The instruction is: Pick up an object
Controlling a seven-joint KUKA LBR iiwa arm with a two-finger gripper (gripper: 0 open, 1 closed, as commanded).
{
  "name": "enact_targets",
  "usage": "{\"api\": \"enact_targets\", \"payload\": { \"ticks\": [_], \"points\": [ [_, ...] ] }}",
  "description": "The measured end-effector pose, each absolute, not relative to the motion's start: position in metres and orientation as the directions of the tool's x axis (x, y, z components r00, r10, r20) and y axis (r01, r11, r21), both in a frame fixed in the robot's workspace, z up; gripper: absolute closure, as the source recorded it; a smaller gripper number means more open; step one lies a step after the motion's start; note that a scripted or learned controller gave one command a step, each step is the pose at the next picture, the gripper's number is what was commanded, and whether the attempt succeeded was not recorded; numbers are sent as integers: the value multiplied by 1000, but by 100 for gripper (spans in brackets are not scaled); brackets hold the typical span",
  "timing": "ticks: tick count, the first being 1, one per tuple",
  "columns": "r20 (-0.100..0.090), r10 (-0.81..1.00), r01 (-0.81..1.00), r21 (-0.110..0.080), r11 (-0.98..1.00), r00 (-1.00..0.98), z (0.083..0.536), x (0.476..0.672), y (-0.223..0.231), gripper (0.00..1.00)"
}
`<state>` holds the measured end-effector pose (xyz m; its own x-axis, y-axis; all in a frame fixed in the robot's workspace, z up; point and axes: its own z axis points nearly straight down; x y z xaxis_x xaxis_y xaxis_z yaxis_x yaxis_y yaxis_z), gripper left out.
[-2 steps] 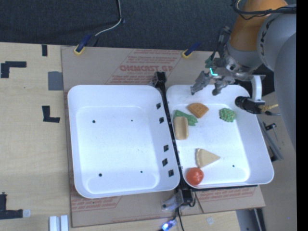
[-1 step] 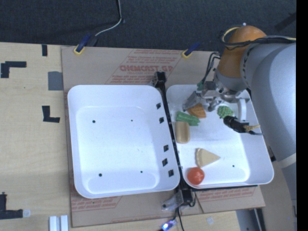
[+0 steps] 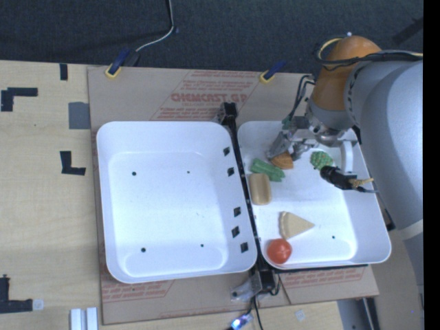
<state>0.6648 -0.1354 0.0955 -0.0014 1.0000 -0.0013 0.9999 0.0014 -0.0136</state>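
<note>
Orange is showing just below the gripper (image 3: 289,145): a small orange item (image 3: 282,161) is lying in the right bin (image 3: 364,243), toward its far left corner, and the tool is hanging directly over it. You are not getting a clear enough view to say whether the pincer is released or clenched, and nothing is visibly being carried.

Progress, as a judgement: the approach is looking complete, while the grasp and the lift are not yet confirmed. The orange item appears to be resting on the bin floor, so you are counting the pick as outstanding.

Other candidates are sitting in the same bin:
- a long green piece (image 3: 268,170) touching the orange item's left side
- a green floret (image 3: 320,159) just to the right
- a tan block (image 3: 260,189)
- a pale wedge (image 3: 294,224)
- a red ball (image 3: 279,251) at the near edge

Both bins, including the left bin (image 3: 165,205), are resting on a cardboard sheet (image 3: 199,98) laid over a wooden bench (image 3: 41,205) bearing black tape marks. Dark flooring (image 3: 82,19) is lying beyond, crossed by a white cable (image 3: 167,19).
</note>
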Motion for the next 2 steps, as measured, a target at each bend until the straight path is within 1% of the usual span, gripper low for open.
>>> {"api": "enact_targets", "payload": {
  "ticks": [1, 2],
  "points": [
    [-3, 1000, 1000, -2, 2, -2, 88, 631, -97, 100],
    [0, 1000, 1000, -10, 2, -2, 94, 631, -97, 100]
  ]
}}
